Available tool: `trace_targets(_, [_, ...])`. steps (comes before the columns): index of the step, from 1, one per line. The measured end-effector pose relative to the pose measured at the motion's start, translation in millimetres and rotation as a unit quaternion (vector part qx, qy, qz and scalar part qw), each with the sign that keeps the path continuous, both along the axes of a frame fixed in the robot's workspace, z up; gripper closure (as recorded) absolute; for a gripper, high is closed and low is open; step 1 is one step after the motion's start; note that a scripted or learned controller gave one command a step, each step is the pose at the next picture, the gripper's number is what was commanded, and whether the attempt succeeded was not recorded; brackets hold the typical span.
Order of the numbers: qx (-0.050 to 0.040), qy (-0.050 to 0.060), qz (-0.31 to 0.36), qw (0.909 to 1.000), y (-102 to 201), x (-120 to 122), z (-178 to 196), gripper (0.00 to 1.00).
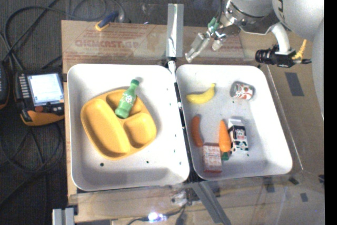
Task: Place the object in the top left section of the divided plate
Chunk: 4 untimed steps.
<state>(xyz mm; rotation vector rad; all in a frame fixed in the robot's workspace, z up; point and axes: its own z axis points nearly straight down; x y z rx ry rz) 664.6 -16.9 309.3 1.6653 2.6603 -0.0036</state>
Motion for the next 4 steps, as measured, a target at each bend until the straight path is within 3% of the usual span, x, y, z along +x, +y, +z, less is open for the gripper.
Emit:
trace_targets(1, [-0.0015, 0.000, 0.000, 1.0000, 0.3, 0.5, 9.2, 1.00])
trace_targets(2, [-0.0021, 0.000, 0.000, 1.0000, -0.2, 0.5, 9.1, 0.00])
trace_targets(3, [0.0009, 0.001, 0.009, 1.0000, -31.5, -81.1, -31.6, 0.00])
trace_targets(4, [0.0003, 0.001, 0.008, 1.0000, -81.3, -14.5, -95.5, 0.00])
